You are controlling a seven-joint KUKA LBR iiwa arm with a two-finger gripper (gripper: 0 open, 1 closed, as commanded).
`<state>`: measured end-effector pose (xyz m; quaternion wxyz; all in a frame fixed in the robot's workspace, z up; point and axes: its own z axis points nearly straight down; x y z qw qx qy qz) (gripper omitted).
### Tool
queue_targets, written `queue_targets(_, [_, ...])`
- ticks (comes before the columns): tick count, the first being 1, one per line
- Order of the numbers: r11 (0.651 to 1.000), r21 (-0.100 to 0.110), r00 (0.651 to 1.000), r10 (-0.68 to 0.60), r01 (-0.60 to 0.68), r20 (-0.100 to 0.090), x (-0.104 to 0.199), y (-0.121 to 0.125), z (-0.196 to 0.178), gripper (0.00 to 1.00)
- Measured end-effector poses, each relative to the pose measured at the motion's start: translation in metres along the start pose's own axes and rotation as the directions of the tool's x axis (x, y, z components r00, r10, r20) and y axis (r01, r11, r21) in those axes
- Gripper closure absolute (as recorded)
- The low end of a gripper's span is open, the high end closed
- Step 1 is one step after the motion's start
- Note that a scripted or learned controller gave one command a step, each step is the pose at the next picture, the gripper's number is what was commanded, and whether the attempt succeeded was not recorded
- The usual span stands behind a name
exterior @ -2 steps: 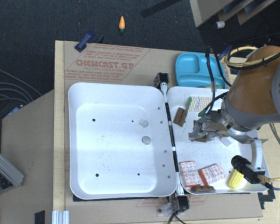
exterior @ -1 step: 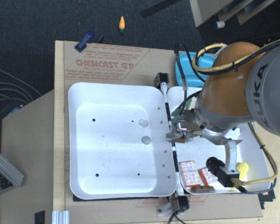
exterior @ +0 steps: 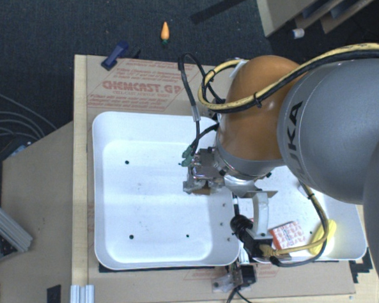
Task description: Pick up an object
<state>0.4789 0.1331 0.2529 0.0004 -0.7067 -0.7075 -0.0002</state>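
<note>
Arm, grey with orange band, fills the right of the view, reaching over the bins. Left bin: white floor, a few dark specks. Right bin, mostly hidden under the arm, holds a red-and-white packet near its front edge. Gripper hangs over the left bin's right side, well apart from the packet; jaw state: cannot tell. Judgement: move across over the packet, centre, then descend straight.

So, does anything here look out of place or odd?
Two small things lie outside the bins: an orange piece on the dark floor and a blue piece at the board's far corner. The red-and-white packet lies askew.
</note>
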Motion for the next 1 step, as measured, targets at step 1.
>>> queue_targets(1, [1.000, -0.001, 1.000, 0.002, -0.002, 0.002, -0.0904, 0.0148, -0.0543, 1.00])
